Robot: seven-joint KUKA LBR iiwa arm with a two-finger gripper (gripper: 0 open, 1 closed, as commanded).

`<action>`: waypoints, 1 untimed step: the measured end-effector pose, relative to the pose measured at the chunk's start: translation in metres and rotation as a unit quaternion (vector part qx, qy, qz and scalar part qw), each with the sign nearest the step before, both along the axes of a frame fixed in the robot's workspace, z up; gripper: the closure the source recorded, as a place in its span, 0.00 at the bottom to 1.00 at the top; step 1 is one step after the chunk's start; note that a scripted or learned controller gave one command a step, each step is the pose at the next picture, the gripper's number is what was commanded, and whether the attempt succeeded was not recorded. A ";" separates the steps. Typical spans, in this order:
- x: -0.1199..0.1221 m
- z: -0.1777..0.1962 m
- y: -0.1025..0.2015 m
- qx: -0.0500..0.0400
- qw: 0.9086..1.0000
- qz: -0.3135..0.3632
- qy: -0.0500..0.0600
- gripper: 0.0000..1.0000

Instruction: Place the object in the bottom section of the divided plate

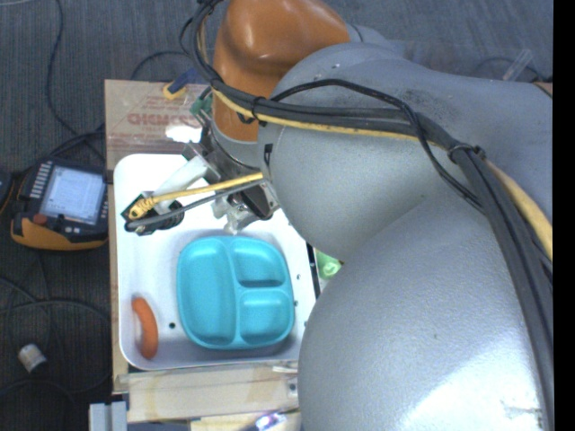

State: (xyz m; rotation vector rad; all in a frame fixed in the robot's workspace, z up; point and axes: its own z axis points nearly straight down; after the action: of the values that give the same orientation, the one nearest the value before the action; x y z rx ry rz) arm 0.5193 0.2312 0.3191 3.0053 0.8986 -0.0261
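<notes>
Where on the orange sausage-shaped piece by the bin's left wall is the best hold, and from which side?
Grip the orange piece across its middle, coming straight down from above. It lies flat, long and slim, roughly parallel to the bin wall, so closing across its narrow width likely suits.

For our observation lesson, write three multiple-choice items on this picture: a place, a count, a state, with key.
1. Where does the orange object lie relative to the blue plate?
A. In a section. B. In the white bin, left of it. C. Under it.
2. How many sections has the plate?
A. Two. B. Three. C. Five.
3. How does the plate lie?
A. Flat, open side up. B. Upside down. C. On edge.
Key: 1 B, it rests on the bin floor; 2 B, one large, two small; 3 A, its hollows face the camera.
</notes>
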 end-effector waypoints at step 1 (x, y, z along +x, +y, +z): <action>0.072 0.068 -0.059 0.002 1.000 -0.004 -0.005 1.00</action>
State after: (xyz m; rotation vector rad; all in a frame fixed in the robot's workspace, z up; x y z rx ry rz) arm 0.5909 0.1722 0.3874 3.0096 0.8853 -0.0099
